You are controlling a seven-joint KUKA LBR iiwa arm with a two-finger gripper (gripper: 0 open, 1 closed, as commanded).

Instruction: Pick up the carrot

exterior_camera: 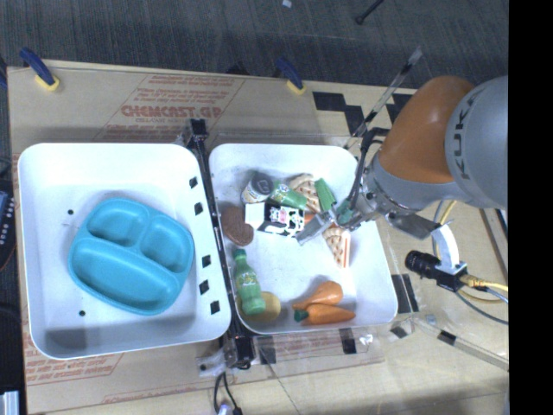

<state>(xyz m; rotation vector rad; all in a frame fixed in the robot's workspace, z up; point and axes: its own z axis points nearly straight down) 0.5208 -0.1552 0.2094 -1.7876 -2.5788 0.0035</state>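
The carrot (326, 304) lies at the near edge of the right bin (373, 271), close to its front wall, orange with a green stub at its left end; it looks like two orange pieces lying together, one angled above the other. Just left of it sits a yellowish round item (270, 304), touching the base of a green bottle (248, 284) that lies along the bin's left wall. Farther back are a brown round piece (236, 226), a black-and-white carton (281, 218), a small dark can (259, 186), a green piece (326, 194) and a tan waffle-like item (301, 182).

The tool (332, 223) hangs over the middle of the right bin, beside a striped reddish piece (340, 246), well apart from the carrot. Whether it is spread or pressed together cannot be told from this angle. The grey arm with its orange band (428, 141) reaches in from the right.

The left bin (43, 180) holds a blue divided plate (95, 271). Both bins rest on the desk (112, 102).
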